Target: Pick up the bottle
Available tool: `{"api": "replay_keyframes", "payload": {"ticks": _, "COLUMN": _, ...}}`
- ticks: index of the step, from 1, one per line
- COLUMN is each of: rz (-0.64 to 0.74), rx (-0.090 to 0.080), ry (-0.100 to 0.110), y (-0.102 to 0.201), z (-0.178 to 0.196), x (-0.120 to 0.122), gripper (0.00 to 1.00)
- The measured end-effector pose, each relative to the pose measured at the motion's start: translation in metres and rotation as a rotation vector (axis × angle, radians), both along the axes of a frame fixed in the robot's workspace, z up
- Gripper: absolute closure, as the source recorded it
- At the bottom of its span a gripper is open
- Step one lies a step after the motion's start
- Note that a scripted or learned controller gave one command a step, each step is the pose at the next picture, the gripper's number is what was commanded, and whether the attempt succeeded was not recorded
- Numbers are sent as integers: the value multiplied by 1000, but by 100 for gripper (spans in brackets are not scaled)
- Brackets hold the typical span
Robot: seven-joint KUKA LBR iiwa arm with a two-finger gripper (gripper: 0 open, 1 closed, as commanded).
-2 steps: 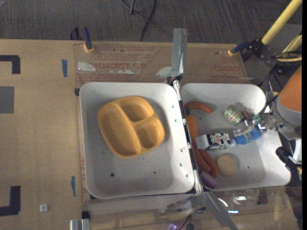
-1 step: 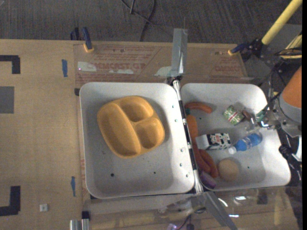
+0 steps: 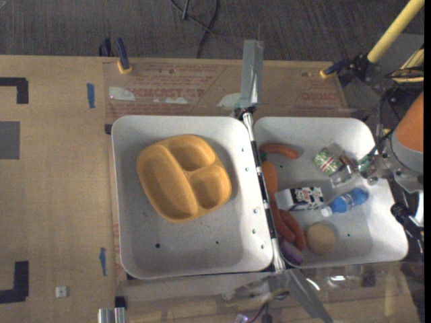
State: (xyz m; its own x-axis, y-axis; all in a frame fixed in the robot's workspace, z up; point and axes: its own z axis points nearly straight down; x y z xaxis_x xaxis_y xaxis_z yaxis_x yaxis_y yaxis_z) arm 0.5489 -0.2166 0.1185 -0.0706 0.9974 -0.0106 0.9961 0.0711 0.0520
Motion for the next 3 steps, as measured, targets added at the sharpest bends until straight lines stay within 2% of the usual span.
{"api": "replay_keyframes", "payload": {"ticks": 1, "rz": 14, "rx": 4, "ry": 39, "y": 7, "z": -11, "x": -53, "gripper": 0}}
{"api": "replay_keyframes", "payload": {"ticks": 2, "rz": -120, "rx": 17, "ry": 16, "y": 3, "z": -15, "x": -26, "gripper": 0}}
{"api": "replay_keyframes", "payload": {"ticks": 3, "rz": -139, "rx": 2, "ry": 11, "y": 12, "z": -15, "x": 2, "gripper": 0}}
